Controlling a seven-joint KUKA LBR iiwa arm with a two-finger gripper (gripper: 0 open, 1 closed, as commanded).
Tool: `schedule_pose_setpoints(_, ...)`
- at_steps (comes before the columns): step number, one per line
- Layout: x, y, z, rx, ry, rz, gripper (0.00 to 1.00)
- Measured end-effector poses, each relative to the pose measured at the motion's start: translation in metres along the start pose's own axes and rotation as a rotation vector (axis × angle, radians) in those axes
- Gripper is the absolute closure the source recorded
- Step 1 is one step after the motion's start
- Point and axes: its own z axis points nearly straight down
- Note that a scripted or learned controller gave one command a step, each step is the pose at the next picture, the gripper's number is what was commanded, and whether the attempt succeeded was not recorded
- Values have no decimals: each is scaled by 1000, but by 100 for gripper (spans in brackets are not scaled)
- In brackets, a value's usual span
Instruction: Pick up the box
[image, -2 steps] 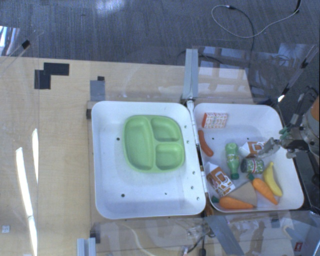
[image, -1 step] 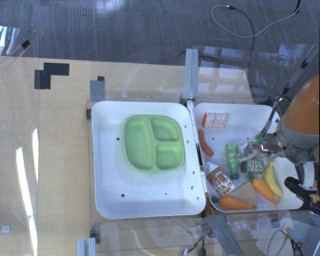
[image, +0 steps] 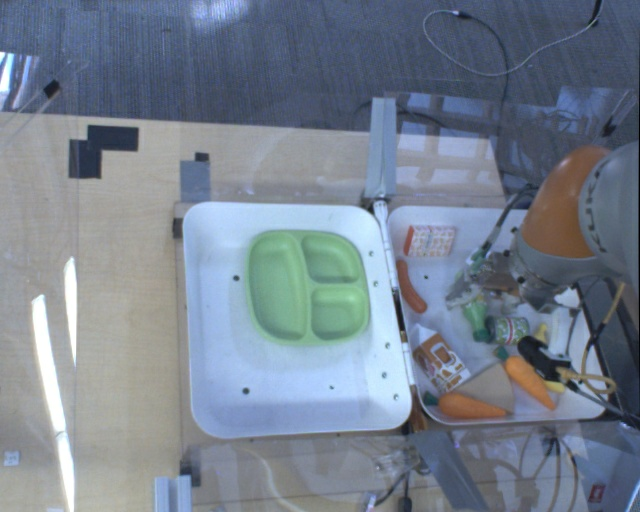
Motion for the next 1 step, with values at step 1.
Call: schedule_pose_setpoints(1, 21, -2, 10, -6, -1, -82, 0)
